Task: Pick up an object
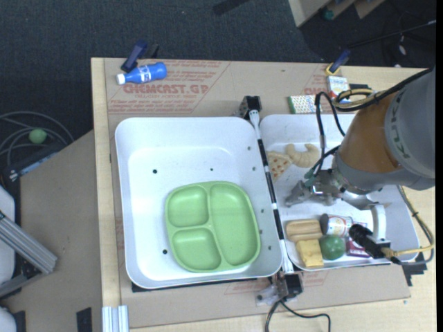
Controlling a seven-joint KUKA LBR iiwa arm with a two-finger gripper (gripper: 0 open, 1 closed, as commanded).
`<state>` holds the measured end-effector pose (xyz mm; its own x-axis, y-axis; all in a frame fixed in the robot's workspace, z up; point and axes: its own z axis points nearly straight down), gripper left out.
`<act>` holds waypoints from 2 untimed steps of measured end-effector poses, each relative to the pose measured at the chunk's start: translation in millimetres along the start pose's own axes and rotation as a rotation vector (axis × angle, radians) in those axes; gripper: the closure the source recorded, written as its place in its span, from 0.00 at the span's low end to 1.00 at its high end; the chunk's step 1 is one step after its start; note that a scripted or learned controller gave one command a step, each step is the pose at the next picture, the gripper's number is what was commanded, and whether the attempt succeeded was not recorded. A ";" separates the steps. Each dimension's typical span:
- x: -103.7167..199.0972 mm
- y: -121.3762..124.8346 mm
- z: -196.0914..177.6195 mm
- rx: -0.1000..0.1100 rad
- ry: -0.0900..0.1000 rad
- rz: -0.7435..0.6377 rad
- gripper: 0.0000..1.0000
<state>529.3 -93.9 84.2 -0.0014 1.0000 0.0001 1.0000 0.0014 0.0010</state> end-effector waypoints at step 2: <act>-47.1 -49.5 -10.9 -0.002 -0.001 0.003 1.00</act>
<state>479.9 -141.1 95.1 0.0016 1.0000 -0.0011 1.0000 -0.0016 0.0030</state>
